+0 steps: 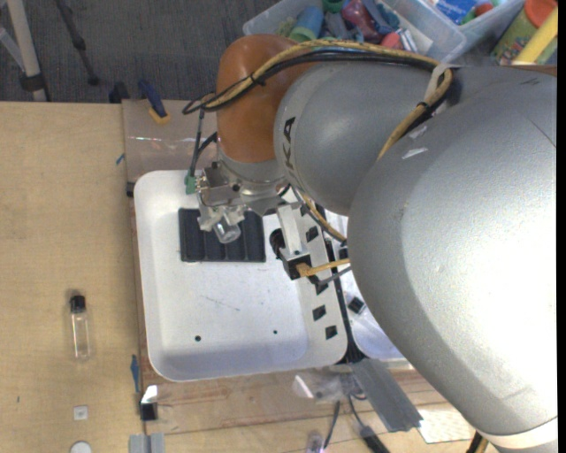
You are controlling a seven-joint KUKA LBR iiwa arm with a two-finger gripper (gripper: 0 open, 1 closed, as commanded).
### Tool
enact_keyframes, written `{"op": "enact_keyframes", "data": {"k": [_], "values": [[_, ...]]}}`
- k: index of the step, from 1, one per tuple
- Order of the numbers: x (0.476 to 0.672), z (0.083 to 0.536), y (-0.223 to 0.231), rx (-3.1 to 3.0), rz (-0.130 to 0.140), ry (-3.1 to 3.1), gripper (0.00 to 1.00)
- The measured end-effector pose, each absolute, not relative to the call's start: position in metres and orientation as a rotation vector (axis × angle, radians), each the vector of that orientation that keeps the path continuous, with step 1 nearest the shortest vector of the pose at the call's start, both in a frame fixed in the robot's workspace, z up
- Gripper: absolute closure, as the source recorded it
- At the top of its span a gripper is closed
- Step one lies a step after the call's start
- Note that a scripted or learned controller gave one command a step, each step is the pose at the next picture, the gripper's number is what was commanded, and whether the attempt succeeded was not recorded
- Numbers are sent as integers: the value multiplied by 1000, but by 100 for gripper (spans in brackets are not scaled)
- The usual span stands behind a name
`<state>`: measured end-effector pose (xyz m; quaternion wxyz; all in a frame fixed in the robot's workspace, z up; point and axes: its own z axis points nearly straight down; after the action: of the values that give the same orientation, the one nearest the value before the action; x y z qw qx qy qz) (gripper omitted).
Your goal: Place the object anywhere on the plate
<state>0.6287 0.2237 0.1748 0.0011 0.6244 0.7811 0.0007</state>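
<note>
The arm (424,177) covers much of the white bin (168,292). The gripper (221,221) hangs over a black ribbed plate (199,243) in the bin. No writing is readable. A small vial (80,326) lies on the worktop (53,221).

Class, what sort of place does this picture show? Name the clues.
Probably a robotics lab: a grey robot arm reaching over a white bin on a wooden bench, with a clear tub of colourful toys behind.
</note>
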Motion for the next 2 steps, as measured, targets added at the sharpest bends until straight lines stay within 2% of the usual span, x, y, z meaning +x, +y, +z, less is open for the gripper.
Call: {"op": "enact_keyframes", "data": {"k": [1,2], "values": [[529,89,193,2322,10,2116,100],[483,90,204,1851,19,2530,100]]}}
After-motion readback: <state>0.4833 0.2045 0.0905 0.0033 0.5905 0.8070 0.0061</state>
